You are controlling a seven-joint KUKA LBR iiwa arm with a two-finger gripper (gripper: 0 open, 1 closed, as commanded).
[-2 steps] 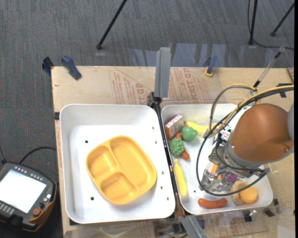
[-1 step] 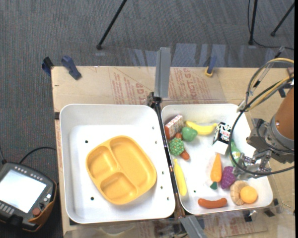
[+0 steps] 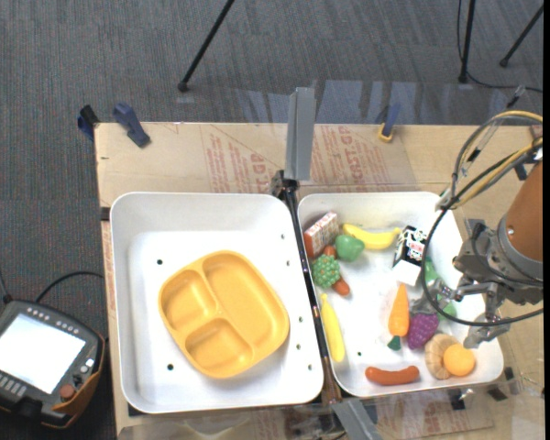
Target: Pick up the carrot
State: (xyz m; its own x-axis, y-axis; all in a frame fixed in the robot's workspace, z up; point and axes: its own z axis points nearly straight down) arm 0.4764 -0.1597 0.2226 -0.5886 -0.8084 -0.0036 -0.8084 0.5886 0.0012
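Carrot [image 3: 400, 312] lies upright in right bin [image 3: 367, 202], lower centre, purple grapes [image 3: 423, 327] touching its right side. Hand [image 3: 481, 314] sits right of carrot, near bin's right wall, apart from it; grip state unclear.

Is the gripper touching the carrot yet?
Apart. The camera view shows bare white bin floor between the carrot and the gripper, which hangs off to the carrot's right, over the bin's right edge.

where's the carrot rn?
The carrot lies in the right bin, right of centre, point toward the milk carton, with the purple grapes just to its right in the camera view.
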